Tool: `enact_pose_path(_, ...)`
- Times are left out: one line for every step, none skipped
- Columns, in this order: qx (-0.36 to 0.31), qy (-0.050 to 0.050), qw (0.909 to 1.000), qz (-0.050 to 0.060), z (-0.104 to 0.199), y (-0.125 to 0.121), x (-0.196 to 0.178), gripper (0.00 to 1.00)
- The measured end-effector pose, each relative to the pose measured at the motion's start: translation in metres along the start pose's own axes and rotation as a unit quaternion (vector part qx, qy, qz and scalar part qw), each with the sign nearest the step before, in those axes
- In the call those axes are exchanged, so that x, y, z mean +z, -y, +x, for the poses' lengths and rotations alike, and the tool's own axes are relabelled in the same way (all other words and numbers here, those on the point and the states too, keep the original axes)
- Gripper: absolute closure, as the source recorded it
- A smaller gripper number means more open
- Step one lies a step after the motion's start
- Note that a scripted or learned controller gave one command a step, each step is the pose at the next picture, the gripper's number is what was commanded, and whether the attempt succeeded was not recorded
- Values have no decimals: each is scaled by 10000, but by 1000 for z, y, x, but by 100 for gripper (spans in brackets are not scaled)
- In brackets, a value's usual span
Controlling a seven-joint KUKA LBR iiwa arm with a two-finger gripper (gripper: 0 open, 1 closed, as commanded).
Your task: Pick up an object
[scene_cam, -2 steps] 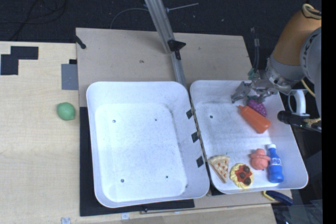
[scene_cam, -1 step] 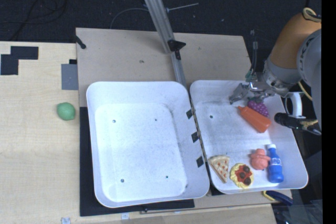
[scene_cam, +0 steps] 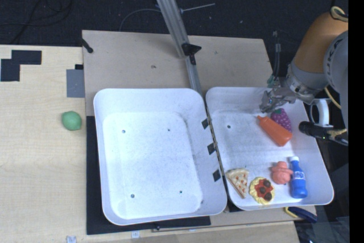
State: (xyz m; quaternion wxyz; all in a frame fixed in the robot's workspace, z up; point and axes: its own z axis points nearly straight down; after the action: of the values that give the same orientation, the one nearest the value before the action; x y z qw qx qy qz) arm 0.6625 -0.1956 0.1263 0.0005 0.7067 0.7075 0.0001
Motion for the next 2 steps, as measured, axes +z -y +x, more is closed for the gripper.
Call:
enact_pose_path(6, 2, 10000, -12, 0, 1, -42, 100)
enact_pose_path(7, 2, 10000, -13, -2, -2, -85, 100)
